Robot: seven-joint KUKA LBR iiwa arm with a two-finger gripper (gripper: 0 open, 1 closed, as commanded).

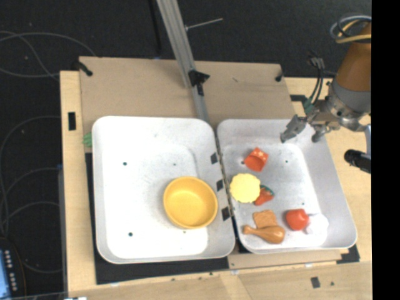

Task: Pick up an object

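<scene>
My gripper (304,132) hangs over the far right corner of the right bin (325,186), its two fingers spread open with nothing between them. Below it in that bin lie a small red-orange piece (255,160), a yellow flower-shaped piece (244,188) partly covering a red and green vegetable (265,195), a brown bread slice (264,218), a brown drumstick (266,232) and a red tomato-like piece (297,219). The nearest object, the red-orange piece, sits down and to the left of the gripper, well apart from it.
A yellow bowl (190,202) stands in the left bin (125,167) near its right wall. A slanted metal pole (181,42) rises from behind the bins' shared edge. The arm's grey wrist and orange band (353,74) stand at the right.
</scene>
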